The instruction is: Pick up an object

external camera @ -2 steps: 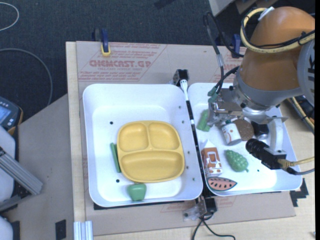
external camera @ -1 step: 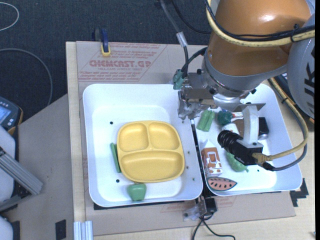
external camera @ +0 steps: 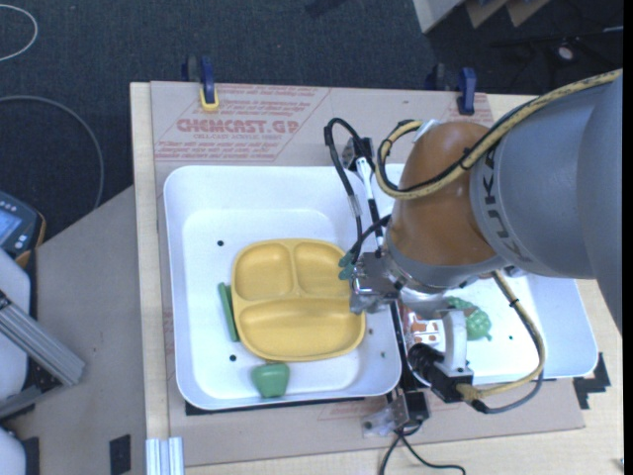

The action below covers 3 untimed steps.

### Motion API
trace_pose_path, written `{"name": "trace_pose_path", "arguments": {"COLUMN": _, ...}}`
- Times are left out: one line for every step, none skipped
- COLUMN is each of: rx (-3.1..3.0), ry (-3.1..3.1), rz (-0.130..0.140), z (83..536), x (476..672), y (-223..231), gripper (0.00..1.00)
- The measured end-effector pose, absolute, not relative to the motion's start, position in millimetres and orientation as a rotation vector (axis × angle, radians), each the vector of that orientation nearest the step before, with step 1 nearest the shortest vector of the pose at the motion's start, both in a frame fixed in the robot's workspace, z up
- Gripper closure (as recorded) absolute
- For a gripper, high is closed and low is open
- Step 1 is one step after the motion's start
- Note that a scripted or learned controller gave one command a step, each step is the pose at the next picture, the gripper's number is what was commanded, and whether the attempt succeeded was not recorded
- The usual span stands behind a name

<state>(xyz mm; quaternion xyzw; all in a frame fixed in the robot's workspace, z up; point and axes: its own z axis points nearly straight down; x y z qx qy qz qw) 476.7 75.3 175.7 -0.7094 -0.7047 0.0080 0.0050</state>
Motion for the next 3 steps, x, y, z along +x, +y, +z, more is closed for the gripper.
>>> {"name": "trace_pose_path", "arguments": {"rx": -2.208, "ry": -2.223, "rz": 0.009, "z": 118.7, "x": 481.0, "y": 149.7, "gripper": 1.00}}
{"name": "trace_pose_path", "arguments": {"rx": -2.225, "ry": -2.233, "rz": -0.024, "z": 216.5, "x": 584.1, "y": 171.2, "gripper": 1.00}}
{"name": "trace_pose_path", "arguments": {"rx": -2.213, "ry": -2.223, "rz": 0.007, "z": 224.7, "x": 527.9, "y": 212.5, "gripper": 1.00}}
